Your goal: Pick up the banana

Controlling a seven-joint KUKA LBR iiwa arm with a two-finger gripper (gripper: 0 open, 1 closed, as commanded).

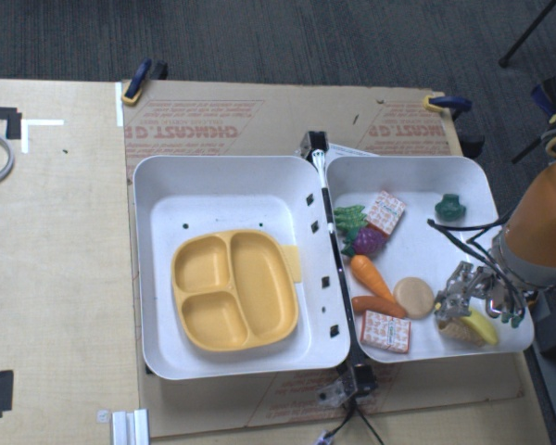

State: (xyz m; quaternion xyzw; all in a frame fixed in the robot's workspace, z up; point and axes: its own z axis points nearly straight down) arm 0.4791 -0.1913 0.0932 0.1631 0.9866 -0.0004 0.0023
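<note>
Because the small yellow toy banana (478, 327) looks like moulded plastic, I judge it light, stiff and somewhat slick, with a curved, rounded body that could squirt out of a pinch taken near either tapering end; the safest hold seems to be across its thick middle, with the fingers closing on its two long flanks. It lies in the near right corner of the right-hand shallow white bin (473, 176), close to the bin's front wall, directly beneath and slightly to the arm's side of the metal two-finger gripper (465, 302). A pale brown lump (457, 330), whose nature I cannot make out, sits touching the banana on the side away from the arm, just under the fingertips, so a closing pinch may catch it too. As for the jaws, the metal parts and dark cables around them blur together, and I cannot tell how far apart they stand, nor whether they touch or clasp the banana; nothing is clearly seen between them. Beyond the jaws, farther from the arm, a round tan disc (413, 296) lies near, then an orange toy carrot (370, 276) and a red-and-white patterned packet (386, 331), all well clear of the banana, so the grasp looks crowded only by the brown lump and the bin wall
</note>
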